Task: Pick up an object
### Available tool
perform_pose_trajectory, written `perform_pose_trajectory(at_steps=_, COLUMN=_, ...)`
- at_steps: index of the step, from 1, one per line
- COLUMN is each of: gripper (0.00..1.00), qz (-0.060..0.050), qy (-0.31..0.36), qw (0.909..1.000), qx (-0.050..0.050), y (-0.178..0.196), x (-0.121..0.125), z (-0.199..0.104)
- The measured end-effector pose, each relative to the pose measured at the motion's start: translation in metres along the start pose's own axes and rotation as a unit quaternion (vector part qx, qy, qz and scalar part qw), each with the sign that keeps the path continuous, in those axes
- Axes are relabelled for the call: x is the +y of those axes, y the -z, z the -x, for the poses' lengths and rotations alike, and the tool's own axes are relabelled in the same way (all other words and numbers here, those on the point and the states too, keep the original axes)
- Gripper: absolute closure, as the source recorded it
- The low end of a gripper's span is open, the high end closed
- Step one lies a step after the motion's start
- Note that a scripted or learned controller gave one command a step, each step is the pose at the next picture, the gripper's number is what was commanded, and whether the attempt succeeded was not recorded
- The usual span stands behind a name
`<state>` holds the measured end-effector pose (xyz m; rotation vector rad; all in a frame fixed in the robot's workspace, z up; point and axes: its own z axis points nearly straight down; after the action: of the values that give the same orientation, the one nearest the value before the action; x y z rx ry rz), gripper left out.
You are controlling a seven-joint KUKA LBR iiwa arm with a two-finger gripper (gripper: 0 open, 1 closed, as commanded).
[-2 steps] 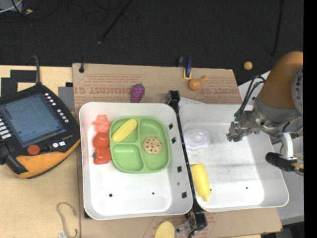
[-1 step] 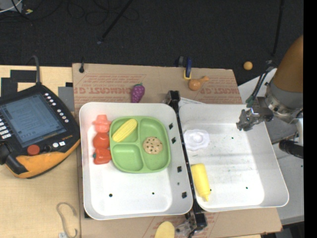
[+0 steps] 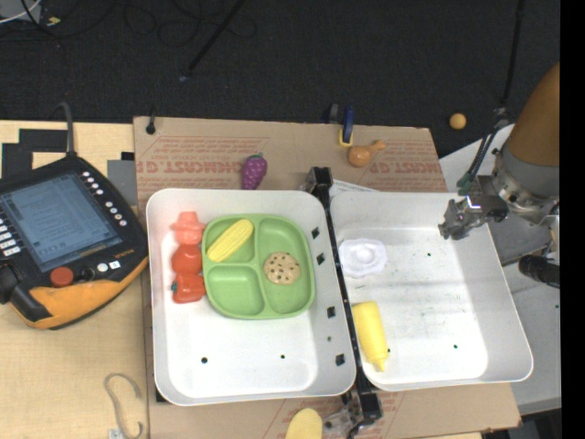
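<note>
Left bin (image 3: 183, 355): divided plate (image 3: 247, 291) holding corn (image 3: 228, 239), cookie (image 3: 281, 267); bottle (image 3: 369, 334) in right bin (image 3: 457, 355)

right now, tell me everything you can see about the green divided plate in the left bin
The green plate looks like glossy plastic, rounded-square, with three compartments. It lies flat in the upper half of the left bin. A yellow corn cob lies tilted in its upper-left compartment, a cookie in the upper-right; the lower one holds nothing. A red bottle-shaped toy lies against its left rim.
</note>
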<state>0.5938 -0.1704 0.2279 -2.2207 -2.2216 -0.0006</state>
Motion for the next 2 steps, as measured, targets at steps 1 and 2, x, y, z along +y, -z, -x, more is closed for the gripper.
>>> perform_pose_trajectory(at_steps=1, gripper=1.00, qz=-0.003, qy=0.001, qw=1.0000, qx=0.001, y=-0.011, x=-0.027, z=-0.046)
perform_pose_trajectory(at_steps=2, gripper=1.00, qz=-0.003, qy=0.001, qw=1.0000, qx=0.001, y=-0.014, x=-0.062, z=-0.089)
